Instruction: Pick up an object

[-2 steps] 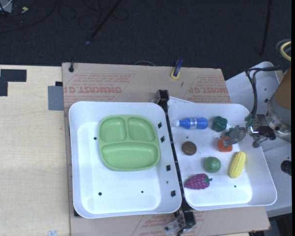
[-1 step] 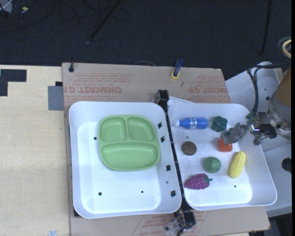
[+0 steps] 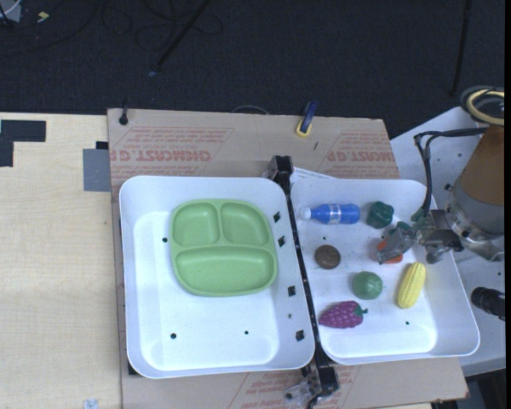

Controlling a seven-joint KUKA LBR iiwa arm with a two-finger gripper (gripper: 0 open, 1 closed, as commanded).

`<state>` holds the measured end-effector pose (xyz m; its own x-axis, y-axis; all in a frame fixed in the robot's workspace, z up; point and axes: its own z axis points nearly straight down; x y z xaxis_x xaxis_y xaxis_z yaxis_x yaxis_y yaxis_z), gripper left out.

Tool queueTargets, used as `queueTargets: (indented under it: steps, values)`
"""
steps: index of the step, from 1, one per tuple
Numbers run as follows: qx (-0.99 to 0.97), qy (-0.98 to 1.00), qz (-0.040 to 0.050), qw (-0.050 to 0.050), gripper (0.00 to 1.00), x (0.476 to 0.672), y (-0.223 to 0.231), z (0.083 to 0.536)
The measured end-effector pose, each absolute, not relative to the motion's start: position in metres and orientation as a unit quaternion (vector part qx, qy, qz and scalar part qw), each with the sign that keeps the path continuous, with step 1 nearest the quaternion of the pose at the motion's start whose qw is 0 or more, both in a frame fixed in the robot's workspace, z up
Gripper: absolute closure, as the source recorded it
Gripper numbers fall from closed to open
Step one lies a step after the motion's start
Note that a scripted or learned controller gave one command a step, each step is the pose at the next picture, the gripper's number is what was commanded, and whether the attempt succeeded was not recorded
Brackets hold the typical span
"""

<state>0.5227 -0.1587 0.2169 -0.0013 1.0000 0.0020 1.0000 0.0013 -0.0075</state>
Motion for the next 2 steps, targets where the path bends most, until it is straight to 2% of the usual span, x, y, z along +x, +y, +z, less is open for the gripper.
queueTargets:
  steps: [2]
  values:
    - [-0.707,-0.708,0.0018,0.004,0.0,0.511,-0.16,0.12]
